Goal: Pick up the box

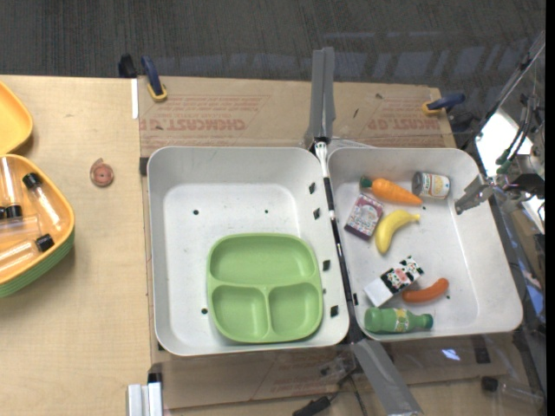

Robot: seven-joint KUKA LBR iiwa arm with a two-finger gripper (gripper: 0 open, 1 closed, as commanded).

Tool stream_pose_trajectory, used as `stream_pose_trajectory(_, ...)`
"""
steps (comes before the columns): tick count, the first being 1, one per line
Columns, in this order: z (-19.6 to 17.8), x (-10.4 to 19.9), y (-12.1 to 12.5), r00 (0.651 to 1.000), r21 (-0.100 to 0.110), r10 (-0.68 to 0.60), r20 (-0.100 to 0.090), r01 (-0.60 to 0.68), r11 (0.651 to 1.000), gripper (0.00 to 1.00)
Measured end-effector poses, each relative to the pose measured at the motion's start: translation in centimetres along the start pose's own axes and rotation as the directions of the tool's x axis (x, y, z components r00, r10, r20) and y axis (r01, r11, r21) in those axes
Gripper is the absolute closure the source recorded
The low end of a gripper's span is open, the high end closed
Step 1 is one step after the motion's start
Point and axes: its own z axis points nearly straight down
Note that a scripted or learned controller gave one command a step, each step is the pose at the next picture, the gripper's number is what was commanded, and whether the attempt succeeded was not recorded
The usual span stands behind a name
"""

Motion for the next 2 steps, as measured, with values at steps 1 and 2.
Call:
stream_pose_trajectory(1, -0.4, 3.5, 0.5, 0.92, -0.002, -0.393, 0.001, 0.393, 0.92, 0.0)
stream_pose_trajectory(2, -0.7, -0.7, 0.2, 0.69, -0.004, -0.724, 0.005, 0.724, 0.69, 0.0)
